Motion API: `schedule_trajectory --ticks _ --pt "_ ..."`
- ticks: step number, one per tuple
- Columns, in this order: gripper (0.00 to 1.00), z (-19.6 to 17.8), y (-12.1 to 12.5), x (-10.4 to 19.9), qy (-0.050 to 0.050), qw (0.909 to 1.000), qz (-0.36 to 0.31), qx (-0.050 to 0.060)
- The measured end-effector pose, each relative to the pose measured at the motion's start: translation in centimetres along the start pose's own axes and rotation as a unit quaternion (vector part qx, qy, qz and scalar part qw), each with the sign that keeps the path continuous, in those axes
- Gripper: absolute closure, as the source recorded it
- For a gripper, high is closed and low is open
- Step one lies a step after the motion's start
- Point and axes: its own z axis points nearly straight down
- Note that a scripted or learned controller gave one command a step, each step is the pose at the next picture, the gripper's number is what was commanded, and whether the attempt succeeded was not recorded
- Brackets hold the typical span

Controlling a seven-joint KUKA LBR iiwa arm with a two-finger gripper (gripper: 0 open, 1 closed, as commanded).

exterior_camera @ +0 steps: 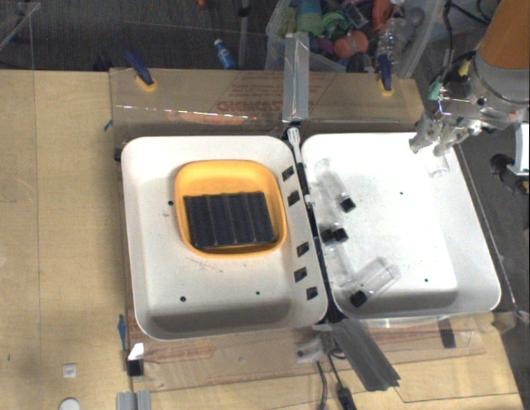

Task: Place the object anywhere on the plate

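Observation:
A yellow-orange plate (186,180) sits in the left white bin (150,280). A dark, ribbed rectangular object (229,220) lies flat inside the plate and covers most of its floor. My gripper (435,139) hangs over the far right corner of the right bin (436,229), well away from the plate and the dark object. Nothing shows beneath the gripper. The grey arm with its orange band (509,24) enters from the upper right.
Several clear plastic pieces with black caps (335,233) lie along the left side of the right bin, one (369,280) near its front. A ridge with black tabs (297,220) separates the bins. A clear tub of colourful toys (350,7) stands behind the bench.

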Motion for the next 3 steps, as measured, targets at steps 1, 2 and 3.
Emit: schedule_trajectory --ticks 1,2,3 --pt "1.0 -1.3 2.0 -0.7 -0.001 0.9977 -0.067 -0.001" --pt "1.0 -5.1 2.3 -4.2 -0.001 0.999 -0.046 -0.001" --pt "1.0 -11.1 2.6 -7.5 -0.002 0.9828 -0.185 -0.002"
